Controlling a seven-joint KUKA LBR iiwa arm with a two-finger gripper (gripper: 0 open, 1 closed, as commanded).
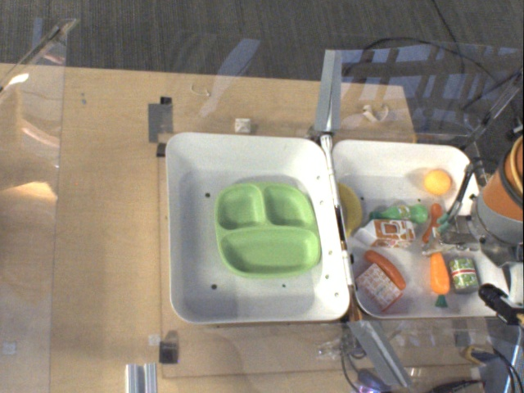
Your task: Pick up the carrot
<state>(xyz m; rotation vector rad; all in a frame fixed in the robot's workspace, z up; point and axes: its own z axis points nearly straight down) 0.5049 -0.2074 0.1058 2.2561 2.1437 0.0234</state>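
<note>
The carrot is a short orange piece with a green tip. It lies upright in the view, in the right part of the right bin. My gripper reaches in from the right edge and sits just above the carrot's top end, low over the bin. The view shows nothing held in it. The arm's grey wrist with its orange band hangs over the bin's right rim.
Beside the carrot on the right stands a small green-labelled can. Also in the right bin are an orange fruit, a green bottle, a sausage and a small box. A green divided plate lies in the left bin.
</note>
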